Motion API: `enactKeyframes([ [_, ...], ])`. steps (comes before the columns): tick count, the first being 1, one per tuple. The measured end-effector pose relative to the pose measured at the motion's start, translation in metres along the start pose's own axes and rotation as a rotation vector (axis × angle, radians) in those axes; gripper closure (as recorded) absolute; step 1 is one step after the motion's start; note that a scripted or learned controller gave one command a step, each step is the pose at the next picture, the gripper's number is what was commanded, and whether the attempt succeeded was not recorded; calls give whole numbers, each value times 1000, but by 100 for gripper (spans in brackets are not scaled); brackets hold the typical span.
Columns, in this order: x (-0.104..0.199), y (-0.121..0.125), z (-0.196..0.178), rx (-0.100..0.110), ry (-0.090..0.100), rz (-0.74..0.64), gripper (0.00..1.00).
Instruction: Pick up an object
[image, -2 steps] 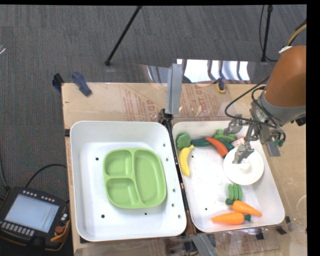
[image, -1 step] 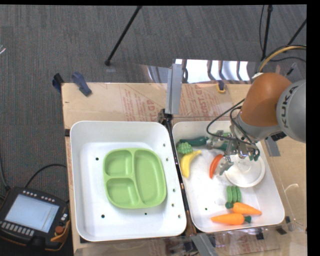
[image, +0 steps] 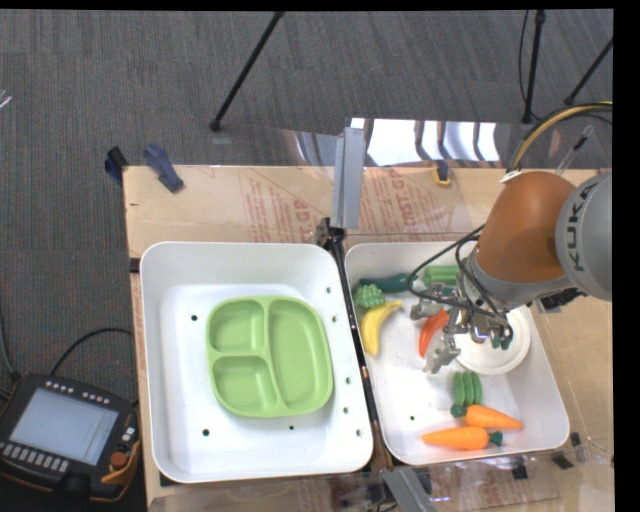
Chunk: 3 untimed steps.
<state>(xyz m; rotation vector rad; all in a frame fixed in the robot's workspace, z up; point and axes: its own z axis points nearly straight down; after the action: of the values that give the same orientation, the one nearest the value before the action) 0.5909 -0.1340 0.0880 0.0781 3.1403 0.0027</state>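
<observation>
Start at your left: the shallow white left bin (image: 170, 300) carries a light green plastic divided plate (image: 270, 355), well apart from the arm and not part of this pick. Cross the divider to the shallow white right bin (image: 552, 395), where the toys lie. You see a yellow plastic banana (image: 375, 326) by the left wall, then a small red-orange plastic chili pepper (image: 432, 331) with its long axis running from upper right down to lower left. The tool (image: 447, 347) hangs just beside the pepper, on its right and slightly below, so the pepper lies immediately left of the fingertips. I judge it the likeliest target. You cannot tell whether the tool is released or clenched; metal and cables blur together there. The grey arm (image: 560, 245) reaches in from the right, orange band up, wrist pitched down and leftward over the bin's middle.
</observation>
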Motion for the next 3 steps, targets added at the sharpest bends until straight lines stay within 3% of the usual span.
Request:
enactKeyframes([
  [1, 31, 9, 1, 0, 2, 205, 0],
  [2, 106, -12, 0, 1, -1, 199, 0],
  [3, 105, -11, -9, 0, 0, 195, 100],
])
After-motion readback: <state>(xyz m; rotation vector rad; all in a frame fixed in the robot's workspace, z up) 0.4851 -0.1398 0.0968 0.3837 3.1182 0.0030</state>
